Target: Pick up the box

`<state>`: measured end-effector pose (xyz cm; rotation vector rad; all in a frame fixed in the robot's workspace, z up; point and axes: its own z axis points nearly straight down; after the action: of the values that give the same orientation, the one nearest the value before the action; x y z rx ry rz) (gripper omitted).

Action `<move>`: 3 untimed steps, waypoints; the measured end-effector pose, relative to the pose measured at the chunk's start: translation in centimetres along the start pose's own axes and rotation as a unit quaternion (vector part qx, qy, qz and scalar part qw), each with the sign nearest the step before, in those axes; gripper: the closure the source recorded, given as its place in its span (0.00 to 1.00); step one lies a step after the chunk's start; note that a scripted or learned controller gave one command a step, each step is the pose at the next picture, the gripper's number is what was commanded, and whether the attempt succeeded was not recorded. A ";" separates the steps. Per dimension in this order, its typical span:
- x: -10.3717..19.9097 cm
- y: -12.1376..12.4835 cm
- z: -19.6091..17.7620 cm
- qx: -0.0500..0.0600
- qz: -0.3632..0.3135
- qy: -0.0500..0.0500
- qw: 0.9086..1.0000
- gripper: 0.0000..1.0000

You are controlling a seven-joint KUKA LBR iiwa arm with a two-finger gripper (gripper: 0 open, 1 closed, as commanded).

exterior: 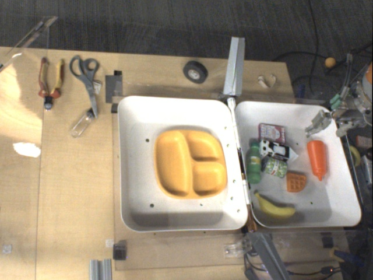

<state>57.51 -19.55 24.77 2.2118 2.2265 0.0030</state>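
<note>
Wood bench, two white bins. Left bin (134, 156) holds yellow tray (190, 161). Right bin (344, 209): box (271, 133) at 11 o'clock, flat, touching carton (275, 150); bottle (254, 164), carrot (317, 159), banana (275, 207) around. Gripper (319, 123) at 1 o'clock over rim, nothing in it, spread or pressed can't tell. Likely poised before reaching box, well apart.

The end effector (319, 123) hangs low at the right, arm mostly cropped.

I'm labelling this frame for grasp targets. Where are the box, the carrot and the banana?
box (272, 132): camera view, middle of its pink top face.
carrot (317, 158): camera view, middle of its orange body.
banana (274, 207): camera view, middle of its curve.
</note>
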 end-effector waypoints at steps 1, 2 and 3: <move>6.5 5.9 14.6 -0.002 0.006 0.000 1.000 0.00; 6.6 5.9 13.4 0.000 0.003 -0.001 1.000 1.00; 6.6 5.9 13.5 0.000 0.003 -0.001 1.000 0.00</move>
<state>63.44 -12.95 11.33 2.2182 2.2187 0.0019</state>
